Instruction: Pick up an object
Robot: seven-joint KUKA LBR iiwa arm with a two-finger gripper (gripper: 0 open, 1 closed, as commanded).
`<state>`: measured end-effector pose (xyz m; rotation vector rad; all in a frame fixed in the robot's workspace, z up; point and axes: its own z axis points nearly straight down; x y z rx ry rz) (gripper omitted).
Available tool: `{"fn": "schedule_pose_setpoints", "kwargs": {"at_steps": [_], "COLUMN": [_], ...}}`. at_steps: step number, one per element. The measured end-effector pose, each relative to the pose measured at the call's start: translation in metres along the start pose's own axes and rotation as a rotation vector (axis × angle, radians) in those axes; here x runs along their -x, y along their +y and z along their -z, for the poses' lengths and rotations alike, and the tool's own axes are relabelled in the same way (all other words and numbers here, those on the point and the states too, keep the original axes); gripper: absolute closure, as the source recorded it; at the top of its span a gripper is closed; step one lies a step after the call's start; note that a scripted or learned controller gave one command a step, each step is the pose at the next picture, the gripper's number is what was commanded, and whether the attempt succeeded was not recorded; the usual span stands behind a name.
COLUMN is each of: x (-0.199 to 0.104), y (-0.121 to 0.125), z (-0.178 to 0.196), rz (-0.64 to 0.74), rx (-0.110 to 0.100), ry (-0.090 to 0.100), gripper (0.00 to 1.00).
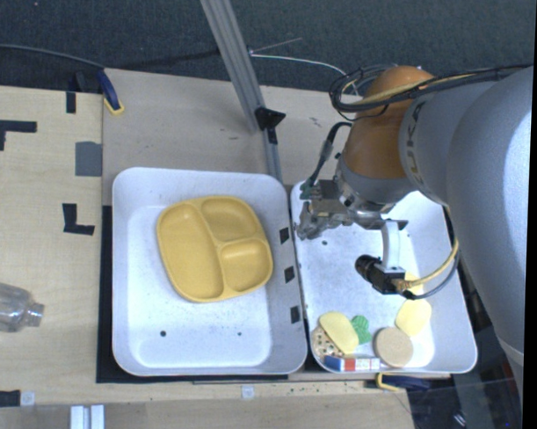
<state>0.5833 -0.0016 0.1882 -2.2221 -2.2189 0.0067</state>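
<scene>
Counts on the worktop

Two white bins are sitting side by side: the left bin (135, 249) is holding one yellow divided plate (215, 247), the right bin (453, 334) several small items; one clear bottle (8, 307) is lying at left.

I see a pale wooden bench (38, 263) marked with dark tape pieces (75, 218). Behind it lies dark carpeted floor (99, 23), crossed by a thin cable (45, 54). A grey metal rail (232, 50) slants over the bench's far edge.

Open floor in the middle of the right bin (462, 343); near end crowded with a yellow piece (337, 330), green piece (360, 327), tan disc (393, 346) and pale yellow piece (413, 317). Left bin (127, 248) largely blocked by a yellow divided plate (215, 247), free along its near side.
</scene>
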Motion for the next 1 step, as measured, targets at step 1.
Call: {"fn": "schedule_pose_setpoints", "kwargs": {"at_steps": [1], "x": [0.0046], "y": [-0.0304], "z": [-0.0002], "rz": [0.001], "rx": [-0.001], "ry": [0.000], "gripper": [1.00]}}
